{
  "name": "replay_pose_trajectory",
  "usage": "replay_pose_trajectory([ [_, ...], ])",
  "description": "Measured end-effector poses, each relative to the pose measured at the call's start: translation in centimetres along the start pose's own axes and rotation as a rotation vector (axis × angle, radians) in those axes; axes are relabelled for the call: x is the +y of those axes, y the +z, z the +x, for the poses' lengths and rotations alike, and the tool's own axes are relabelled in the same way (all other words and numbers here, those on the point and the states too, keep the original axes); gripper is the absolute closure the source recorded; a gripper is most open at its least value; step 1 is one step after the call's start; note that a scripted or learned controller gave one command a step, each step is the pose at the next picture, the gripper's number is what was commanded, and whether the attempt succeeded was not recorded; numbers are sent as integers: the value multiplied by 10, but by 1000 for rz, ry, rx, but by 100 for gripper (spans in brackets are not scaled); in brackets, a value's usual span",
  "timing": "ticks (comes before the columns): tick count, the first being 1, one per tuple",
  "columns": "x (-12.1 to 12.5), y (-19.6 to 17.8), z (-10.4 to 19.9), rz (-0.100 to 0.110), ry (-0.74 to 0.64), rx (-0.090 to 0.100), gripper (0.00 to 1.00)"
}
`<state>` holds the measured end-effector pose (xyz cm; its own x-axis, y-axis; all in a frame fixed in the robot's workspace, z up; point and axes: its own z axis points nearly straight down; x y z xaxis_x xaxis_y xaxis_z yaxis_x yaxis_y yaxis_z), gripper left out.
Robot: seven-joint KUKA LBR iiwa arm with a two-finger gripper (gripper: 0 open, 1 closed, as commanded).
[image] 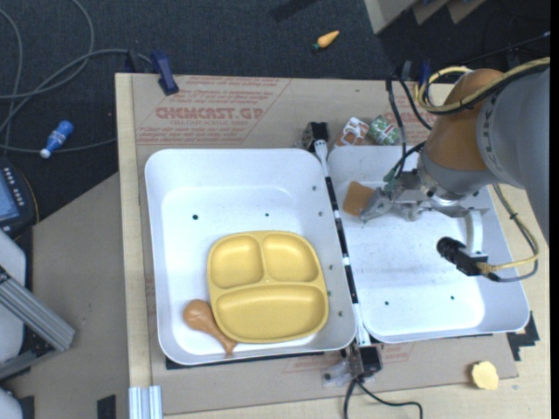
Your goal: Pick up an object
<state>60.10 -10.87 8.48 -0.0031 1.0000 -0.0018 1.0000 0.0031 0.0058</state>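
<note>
Gripper (377,206) low in the right bin (419,312), its tip right beside a brown block (356,196) near the bin's left wall; whether it's spread or closed, can't tell.

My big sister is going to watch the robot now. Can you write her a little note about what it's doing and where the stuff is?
Gripper: low in the right bin, at its upper left, right beside a small brown piece. I cannot tell whether it has hold of anything.

Left bin: a yellow divided plate, with an orange drumstick-shaped toy against its lower left edge.

Outside the bins: a small yellow piece on the bench at lower right.

Done: nothing is lifted yet.

Left: get hold of one object, probably the brown piece, and raise it.
</note>
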Motion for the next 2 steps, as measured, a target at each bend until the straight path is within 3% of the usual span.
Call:
replay_pose_trajectory([
  [1,60,0,0,-1,0,0,0],
  [2,66,0,12,4,0,0,0],
])
